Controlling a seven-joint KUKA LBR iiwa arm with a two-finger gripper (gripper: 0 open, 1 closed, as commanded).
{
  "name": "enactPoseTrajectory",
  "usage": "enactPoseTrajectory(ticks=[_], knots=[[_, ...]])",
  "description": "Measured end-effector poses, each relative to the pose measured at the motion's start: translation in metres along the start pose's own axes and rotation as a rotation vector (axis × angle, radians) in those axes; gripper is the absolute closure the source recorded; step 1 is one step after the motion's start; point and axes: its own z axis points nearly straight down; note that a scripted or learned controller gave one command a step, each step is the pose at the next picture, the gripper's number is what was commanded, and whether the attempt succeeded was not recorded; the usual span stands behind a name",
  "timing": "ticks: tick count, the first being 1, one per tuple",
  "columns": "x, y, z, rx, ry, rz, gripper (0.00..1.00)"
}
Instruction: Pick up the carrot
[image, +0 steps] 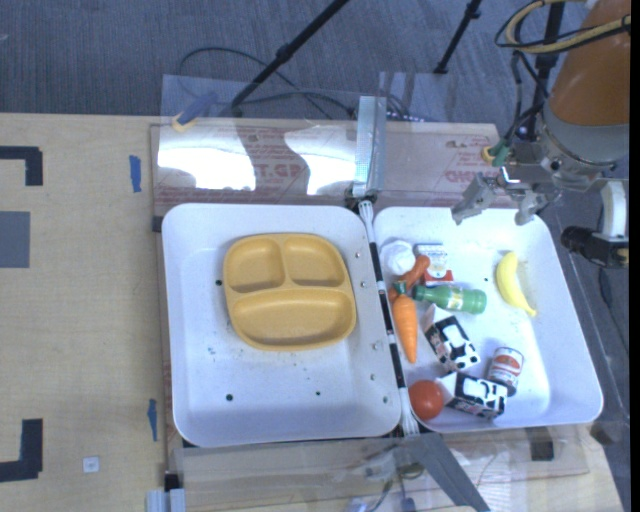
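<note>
**Ana:** Camera view first: where is the carrot (404, 326)?

**Ben:** It lies in the right bin (575, 350), close along that bin's left wall, about halfway down it. Its thick end points toward the far edge and the tip toward the near edge. Nothing grips it.

**Ana:** And the gripper (497, 205)?

**Ben:** It hangs over the far edge of the right bin, near the far right corner, with the arm (590, 80) coming in above it. The two fingers are spread apart with nothing between them, well apart from the carrot.

**Ana:** What sits around the carrot?

**Ben:** A green bottle (452, 297) lies just beside its thick end, pointing toward the right wall. A white cup (397, 257) and a small red and white packet (432, 262) are toward the far edge from it. A red tomato (427, 399) rests at the near left corner of the bin. Two black and white cow toys (453, 343) lie between the carrot and the near right corner, with a small can (506, 366) beside them.

**Ana:** Anything by the right wall?

**Ben:** A banana (514, 281), lying lengthwise near it.

**Ana:** The left bin (190, 300)?

**Ben:** It holds a yellow divided plate (289, 290), set toward its far edge
</note>
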Motion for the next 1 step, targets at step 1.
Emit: enactPoseTrajectory(ticks=[1], knots=[[-0.0105, -0.0724, 0.0996, -0.002, -0.001, -0.073, 0.0]])
